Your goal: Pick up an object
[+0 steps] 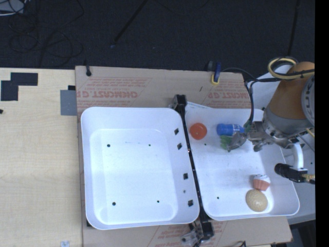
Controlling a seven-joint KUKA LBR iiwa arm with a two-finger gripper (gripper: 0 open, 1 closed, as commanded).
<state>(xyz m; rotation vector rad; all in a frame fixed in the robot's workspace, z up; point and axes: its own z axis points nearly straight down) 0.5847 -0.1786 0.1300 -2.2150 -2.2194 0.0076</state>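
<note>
My gripper (pixel 238 140) reaches in from the right and is low over the far part of the right bin (pixel 231 210). It sits right against a blue object (pixel 227 129) and a small green object (pixel 225 143), partly covering both. Nothing is visibly held. An orange ball (pixel 198 131) lies to the left of them near the divider. A pink and white cupcake-shaped toy (pixel 260 181) and a beige ball (pixel 256 200) lie at the bin's near right corner.
The left bin (pixel 90 138) stands beside the right one, with a black divider strip (pixel 187 158) between them. Both rest on a cardboard sheet (pixel 133 86). The arm's orange band (pixel 290 94) hangs over the right bin's far right edge.
</note>
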